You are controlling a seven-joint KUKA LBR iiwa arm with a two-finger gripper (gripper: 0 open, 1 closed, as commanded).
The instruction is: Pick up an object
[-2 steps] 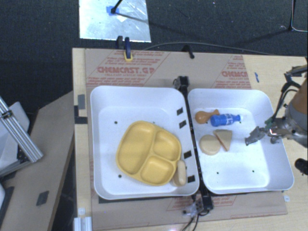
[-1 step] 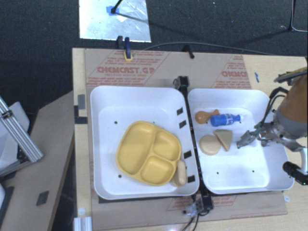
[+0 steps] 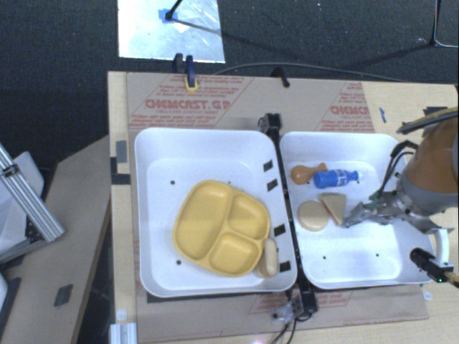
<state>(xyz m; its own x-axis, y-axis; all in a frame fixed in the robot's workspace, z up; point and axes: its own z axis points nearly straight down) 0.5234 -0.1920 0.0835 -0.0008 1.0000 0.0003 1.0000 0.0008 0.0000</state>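
Observation:
In the right bin [image 3: 358,267] lie a tan wedge [image 3: 333,206], a round beige disc [image 3: 312,216], a blue bottle [image 3: 336,178] and a small orange-brown drumstick-shaped piece [image 3: 306,173]. My gripper [image 3: 353,218] is low in this bin, its tip just right of the wedge and close to its lower edge. Whether it touches the wedge is unclear. The arm reaches in from the right, its orange band [image 3: 436,165] above the bin's right wall.
The left bin [image 3: 154,192] holds a yellow divided plate [image 3: 222,226] and a pale beige roll [image 3: 269,257] at the plate's lower right. A divider with black clips [image 3: 283,199] separates the bins. The bins rest on cardboard [image 3: 215,102].

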